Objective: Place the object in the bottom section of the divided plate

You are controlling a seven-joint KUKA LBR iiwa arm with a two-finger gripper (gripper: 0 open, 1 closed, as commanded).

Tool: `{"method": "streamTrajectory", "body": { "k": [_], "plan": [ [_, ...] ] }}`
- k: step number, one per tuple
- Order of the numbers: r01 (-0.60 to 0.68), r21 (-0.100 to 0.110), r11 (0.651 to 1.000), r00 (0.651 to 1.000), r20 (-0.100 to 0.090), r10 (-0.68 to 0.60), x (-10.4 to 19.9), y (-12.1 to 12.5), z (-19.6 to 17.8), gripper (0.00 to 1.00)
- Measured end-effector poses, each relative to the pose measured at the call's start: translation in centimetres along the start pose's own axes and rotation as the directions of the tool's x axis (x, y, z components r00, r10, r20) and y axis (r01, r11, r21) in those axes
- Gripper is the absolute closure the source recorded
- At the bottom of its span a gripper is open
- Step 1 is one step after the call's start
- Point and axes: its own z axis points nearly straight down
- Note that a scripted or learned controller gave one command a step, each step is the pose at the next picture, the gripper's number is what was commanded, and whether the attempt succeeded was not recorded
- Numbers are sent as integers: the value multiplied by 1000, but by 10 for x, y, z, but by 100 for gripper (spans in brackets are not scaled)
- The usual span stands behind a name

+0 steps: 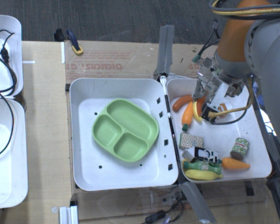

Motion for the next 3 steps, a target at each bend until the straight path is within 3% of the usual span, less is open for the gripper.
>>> {"method": "streamTrajectory", "body": {
  "k": [1,2,3],
  "plan": [
    [-5,3,1000,1000,1,5,45,-59,51,100],
    [-19,1,1000,1000,1,19,104,-105,18,100],
    [115,2,993,993,1,-115,127,-73,118,100]
  ]
}}
